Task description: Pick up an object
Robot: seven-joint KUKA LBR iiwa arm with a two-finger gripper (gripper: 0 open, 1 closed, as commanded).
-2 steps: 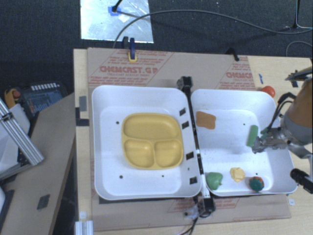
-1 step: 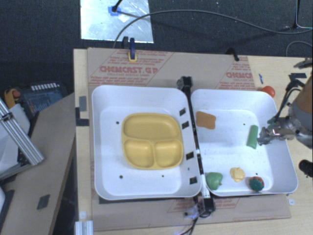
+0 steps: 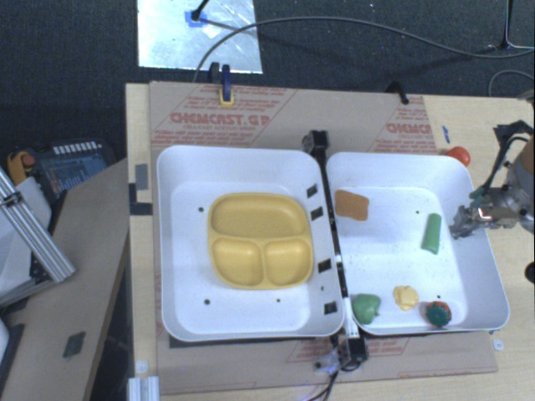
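Green cylinder (image 3: 431, 233), smooth, gripper (image 3: 465, 222) beside

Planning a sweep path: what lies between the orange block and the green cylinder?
Only bare white bin floor between orange block and green cylinder, in the camera view.

A shiny metal sheet (image 3: 199, 23) is seen lying on the dark carpet (image 3: 67, 40) beyond the bench, marked with a patch of blue tape (image 3: 195, 18). A brown board printed with red lettering (image 3: 219, 118) is laid beneath the bins. A yellow and blue clamp (image 3: 226, 84) is fixed at its far edge. Grey cables (image 3: 376, 30) are trailed across the carpet. At the left, an aluminium rail (image 3: 32, 228) and a dark keypad device (image 3: 71, 170) are seen.
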